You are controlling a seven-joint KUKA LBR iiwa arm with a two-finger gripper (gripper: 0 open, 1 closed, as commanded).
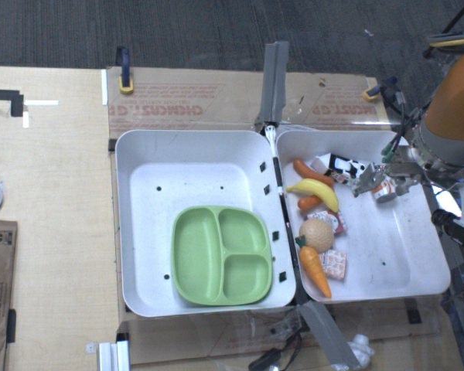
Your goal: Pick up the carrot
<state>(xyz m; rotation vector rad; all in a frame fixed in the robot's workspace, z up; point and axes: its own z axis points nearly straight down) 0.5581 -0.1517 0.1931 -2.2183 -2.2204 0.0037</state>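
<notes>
The carrot (313, 271) lies in the right bin (402, 261) near its front left corner, orange, with its tip pointing toward the front edge. It rests against a round beige ball (317, 233) and a small red-and-white packet (334, 263). My gripper (376, 186) hangs over the back middle of the same bin, well to the right of and behind the carrot. Its fingers stand open with nothing between them.
Along the right bin's left side lie a banana (315, 191), a red sausage (307, 168), a small orange piece (309, 203) and a black-and-white toy (343, 166). The left bin (139, 207) holds a green divided plate (222, 255). A raised divider (278, 199) separates the bins.
</notes>
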